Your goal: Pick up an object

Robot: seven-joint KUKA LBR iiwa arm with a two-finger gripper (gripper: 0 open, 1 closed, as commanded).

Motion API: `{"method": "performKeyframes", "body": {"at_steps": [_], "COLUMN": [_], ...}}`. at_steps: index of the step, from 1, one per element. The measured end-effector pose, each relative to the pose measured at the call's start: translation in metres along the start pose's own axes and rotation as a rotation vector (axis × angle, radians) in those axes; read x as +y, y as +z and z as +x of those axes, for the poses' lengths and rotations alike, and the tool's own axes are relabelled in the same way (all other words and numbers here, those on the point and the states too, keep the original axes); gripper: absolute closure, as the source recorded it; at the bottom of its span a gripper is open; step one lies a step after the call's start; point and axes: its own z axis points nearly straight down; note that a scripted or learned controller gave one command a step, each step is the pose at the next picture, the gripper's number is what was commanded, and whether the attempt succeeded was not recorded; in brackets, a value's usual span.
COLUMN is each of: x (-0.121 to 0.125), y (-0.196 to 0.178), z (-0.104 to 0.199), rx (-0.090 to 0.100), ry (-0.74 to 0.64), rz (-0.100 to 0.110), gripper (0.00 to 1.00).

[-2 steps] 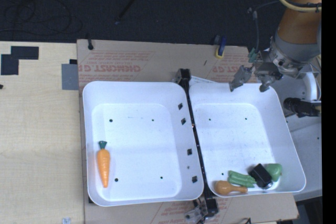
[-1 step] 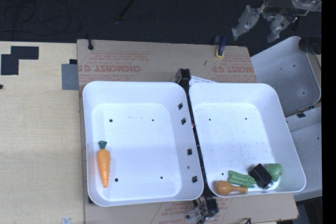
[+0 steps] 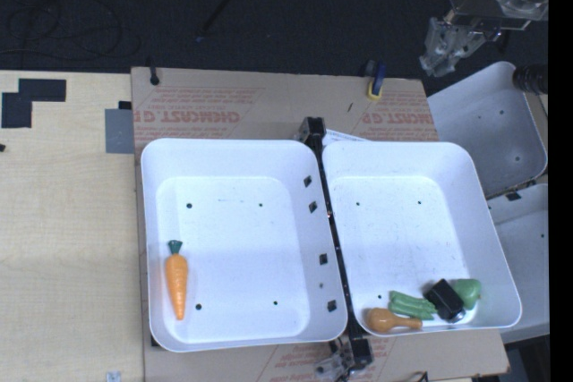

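Carrot, alone near the left bin's front-left corner, looks the easiest pick: bring the pincer, finger state indiscernible, from beyond the right bin, straddling its width.

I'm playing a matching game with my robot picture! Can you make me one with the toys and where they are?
Things:
1. carrot
2. black block
3. tan pear-shaped toy
4. gripper

Places:
A. right bin, front edge, left of the green toys
B. up high, beyond the bins, top right
C. left bin, front left corner
D. right bin, lying on the green toys

Pairs: 1-C, 2-D, 3-A, 4-B
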Motion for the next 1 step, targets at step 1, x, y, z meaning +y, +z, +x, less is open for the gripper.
{"method": "performKeyframes", "body": {"at_steps": [1], "x": [0.0001], "y": [-0.0087], "z": [0.075], "rx": [0.003], "ry": [-0.003], "rz": [-0.003], "gripper": [1.0]}}
